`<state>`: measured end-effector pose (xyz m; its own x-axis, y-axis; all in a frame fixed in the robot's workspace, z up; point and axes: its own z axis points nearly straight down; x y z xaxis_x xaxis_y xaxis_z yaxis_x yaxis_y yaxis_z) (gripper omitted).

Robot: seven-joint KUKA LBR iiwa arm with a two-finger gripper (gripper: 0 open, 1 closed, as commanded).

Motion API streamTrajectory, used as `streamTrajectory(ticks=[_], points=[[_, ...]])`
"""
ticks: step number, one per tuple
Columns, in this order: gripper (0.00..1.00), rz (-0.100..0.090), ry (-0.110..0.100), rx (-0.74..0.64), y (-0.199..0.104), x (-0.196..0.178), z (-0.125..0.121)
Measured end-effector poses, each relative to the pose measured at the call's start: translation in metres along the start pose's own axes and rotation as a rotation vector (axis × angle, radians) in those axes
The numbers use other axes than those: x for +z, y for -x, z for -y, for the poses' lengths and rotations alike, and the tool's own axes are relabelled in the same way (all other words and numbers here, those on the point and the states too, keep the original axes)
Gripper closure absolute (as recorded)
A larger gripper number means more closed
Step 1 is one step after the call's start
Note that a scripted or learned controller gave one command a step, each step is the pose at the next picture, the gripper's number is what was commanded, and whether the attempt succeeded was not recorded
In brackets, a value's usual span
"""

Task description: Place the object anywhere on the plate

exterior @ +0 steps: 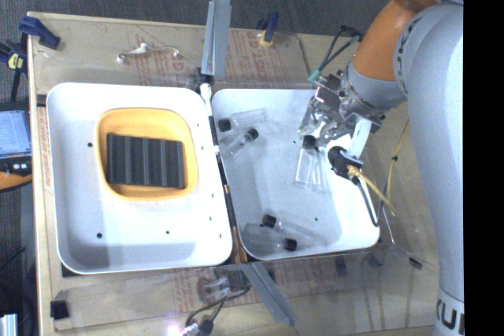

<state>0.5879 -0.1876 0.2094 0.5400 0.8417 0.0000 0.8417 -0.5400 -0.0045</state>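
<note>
A yellow plate (146,116) with a dark ribbed middle lies in the left bin (71,169). Several clear vials with black caps lie in the right bin (272,193): two near its upper left (240,138), one long vial (309,167) right of centre, and others by the front wall (280,237). My gripper (316,127) hangs over the right bin's upper right part, right above the black-capped top end of the long vial. Whether it touches that vial is hidden by the wrist hardware.
A grey divider bar (216,35) stands at the back between the bins. Blue clamps (38,31) sit on the bench's back edge, with a screen (14,134) at far left. Cables (370,193) trail from the wrist past the right bin's right wall.
</note>
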Motion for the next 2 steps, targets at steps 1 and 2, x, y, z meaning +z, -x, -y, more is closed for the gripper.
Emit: streamTrajectory(ticks=[1, 2], points=[[1.0, 0.001, -0.002, -0.26, -0.006, -0.023, 0.026], [1.0, 0.002, -0.001, -0.41, -0.077, -0.008, 0.078]])
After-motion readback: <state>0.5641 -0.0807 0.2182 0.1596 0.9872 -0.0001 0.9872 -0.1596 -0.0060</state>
